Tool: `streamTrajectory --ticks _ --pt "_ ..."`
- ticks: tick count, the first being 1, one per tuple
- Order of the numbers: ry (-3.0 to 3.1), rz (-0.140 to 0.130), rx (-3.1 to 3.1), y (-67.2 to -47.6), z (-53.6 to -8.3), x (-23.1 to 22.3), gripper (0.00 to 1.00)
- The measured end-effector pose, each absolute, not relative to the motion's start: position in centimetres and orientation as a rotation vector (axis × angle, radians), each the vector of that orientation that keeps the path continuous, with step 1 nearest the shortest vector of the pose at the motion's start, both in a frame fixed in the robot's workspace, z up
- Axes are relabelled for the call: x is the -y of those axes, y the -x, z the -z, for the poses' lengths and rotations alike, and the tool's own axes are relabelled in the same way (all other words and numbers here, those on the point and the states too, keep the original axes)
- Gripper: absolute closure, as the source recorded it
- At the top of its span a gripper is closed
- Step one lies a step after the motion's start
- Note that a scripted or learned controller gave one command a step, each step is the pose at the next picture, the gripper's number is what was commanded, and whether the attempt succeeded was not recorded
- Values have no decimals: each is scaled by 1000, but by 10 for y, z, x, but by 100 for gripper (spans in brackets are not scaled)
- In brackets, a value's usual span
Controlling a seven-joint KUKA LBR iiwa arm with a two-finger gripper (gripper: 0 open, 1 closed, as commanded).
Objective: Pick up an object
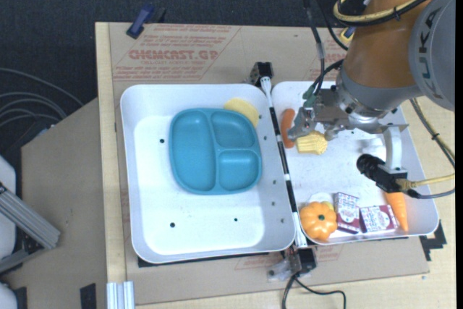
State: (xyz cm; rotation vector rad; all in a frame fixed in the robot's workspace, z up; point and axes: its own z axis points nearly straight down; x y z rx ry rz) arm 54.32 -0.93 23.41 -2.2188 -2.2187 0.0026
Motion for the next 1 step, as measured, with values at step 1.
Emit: streamTrajectory --ticks 1 --pt "2220 -3 2218 -519 -239 23 100"
